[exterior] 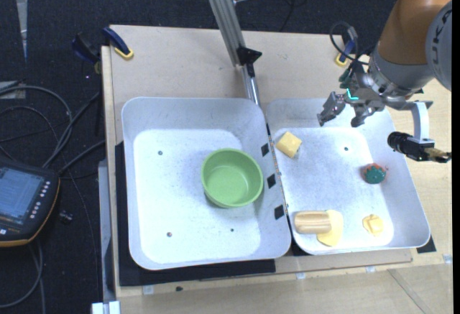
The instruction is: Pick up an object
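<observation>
Gripper (345, 113) hangs over the back of the right bin (402, 223), fingers spread, nothing between them. Nearest pick: yellow block (289, 144), just beside the bin's left wall. You'd best come straight down and centre the fingers over it, keeping off that wall. Green bowl (232, 177) sits in the left bin (144, 162)

Arm (417, 25) cut off by right edge above orange band. Handheld screen unit (21, 201) cropped at left edge. Small teal object (374, 174) in right bin: shape too small to tell.
</observation>
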You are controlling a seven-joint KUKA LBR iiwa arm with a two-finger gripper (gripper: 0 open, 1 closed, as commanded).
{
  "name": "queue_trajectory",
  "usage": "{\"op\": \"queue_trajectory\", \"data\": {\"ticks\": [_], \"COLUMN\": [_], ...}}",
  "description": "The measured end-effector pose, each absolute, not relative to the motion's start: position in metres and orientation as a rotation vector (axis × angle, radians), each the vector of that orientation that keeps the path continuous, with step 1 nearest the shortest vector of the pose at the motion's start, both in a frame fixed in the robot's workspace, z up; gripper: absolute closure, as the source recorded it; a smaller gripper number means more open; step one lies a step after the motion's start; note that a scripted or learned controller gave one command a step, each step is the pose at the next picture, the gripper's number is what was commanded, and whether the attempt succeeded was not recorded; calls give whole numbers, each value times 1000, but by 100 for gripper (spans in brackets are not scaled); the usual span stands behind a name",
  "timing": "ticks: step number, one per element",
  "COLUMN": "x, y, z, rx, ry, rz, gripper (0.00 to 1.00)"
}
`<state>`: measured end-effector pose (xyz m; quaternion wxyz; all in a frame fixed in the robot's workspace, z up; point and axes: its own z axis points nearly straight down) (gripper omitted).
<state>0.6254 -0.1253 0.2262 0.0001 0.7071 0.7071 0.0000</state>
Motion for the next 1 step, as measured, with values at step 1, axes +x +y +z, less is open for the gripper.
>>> {"op": "queue_trajectory", "data": {"ticks": [1], "x": [625], "y": [-125], "z": [226], "rx": [2221], "ry": [2221], "rz": [0], "gripper": [0]}}
